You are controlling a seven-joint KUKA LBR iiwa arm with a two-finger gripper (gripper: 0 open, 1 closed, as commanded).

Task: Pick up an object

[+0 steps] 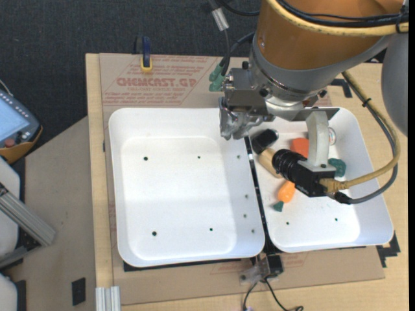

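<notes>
My gripper [235, 127] hangs low over the far end of the rim between the two white bins, under the big grey and orange wrist. In the right bin [350, 229], just right of the gripper, lies a small black object [264, 137]. Beyond it rests an orange piece [299, 145]. A small orange carrot-shaped object [286, 190] with a teal end [279, 205] lies near the middle of that bin. A teal object [338, 167] sits further right. The arm hides part of the right bin's far side.
The left bin [130, 173] shows bare white floor with a few dark holes. Both bins stand on a brown cardboard sheet [162, 76] with a yellow and blue clamp [146, 54] at its far edge. A small white round item [331, 135] peeks out beside the bracket.
</notes>
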